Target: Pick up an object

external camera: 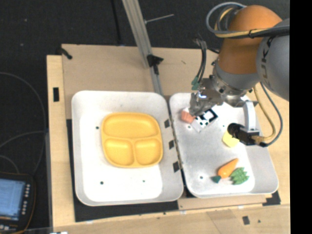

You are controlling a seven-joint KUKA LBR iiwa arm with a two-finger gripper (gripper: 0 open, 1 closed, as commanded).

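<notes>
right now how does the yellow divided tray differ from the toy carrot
The yellow divided plastic tray lies in the left white bin; the small orange toy carrot lies in the right white bin. The tray is far larger, flat and compartmented; the carrot is slim and tapered. Both lie untouched.

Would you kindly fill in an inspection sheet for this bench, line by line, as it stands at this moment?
Surface: wooden bench bearing a left bin and a right bin, both white.
Job's things: carrot toy, green piece, yellow piece and small pink piece, all in the right bin.
Clutter: yellow divided plate in the left bin.
Grippers: gripper low over the right bin's far left corner, beside the pink piece; finger state cannot be told.
Cables: grey loops at the wrist.
Surroundings: metal post behind the bins; handheld screen at lower left.
</notes>
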